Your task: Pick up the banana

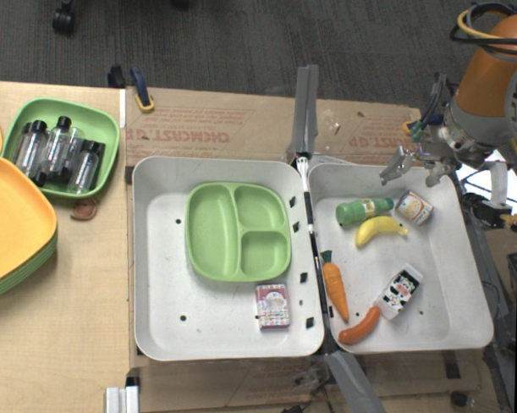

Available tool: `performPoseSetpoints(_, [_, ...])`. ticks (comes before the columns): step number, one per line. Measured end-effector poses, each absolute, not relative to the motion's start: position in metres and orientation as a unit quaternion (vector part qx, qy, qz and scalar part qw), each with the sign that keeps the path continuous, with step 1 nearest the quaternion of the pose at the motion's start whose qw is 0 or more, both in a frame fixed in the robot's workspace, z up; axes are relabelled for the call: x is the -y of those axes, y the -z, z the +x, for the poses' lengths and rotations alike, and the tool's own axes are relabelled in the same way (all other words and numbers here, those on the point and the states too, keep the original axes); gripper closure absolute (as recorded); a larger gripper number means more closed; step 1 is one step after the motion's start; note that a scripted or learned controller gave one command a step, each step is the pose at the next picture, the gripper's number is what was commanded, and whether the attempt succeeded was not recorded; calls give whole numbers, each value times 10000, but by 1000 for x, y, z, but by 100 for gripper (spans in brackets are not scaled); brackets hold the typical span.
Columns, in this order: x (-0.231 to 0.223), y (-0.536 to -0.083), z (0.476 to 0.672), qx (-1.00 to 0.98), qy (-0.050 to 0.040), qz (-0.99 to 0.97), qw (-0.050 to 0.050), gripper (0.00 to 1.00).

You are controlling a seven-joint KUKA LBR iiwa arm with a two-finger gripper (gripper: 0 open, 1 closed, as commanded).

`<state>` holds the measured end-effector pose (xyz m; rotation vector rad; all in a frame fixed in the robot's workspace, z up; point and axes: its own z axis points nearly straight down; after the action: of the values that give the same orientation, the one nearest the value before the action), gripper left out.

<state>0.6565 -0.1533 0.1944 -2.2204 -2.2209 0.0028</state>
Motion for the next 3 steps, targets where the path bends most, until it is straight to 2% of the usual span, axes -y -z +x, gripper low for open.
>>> performPoseSetpoints(1, [107, -140, 639, 6457, -12, -7636, 10, 0])
performPoseSetpoints(2, [128, -91, 581, 7128, -10, -7013, 13, 0])
performPoseSetpoints(3, [104, -137, 601, 6547, -6, -7559, -2, 0])
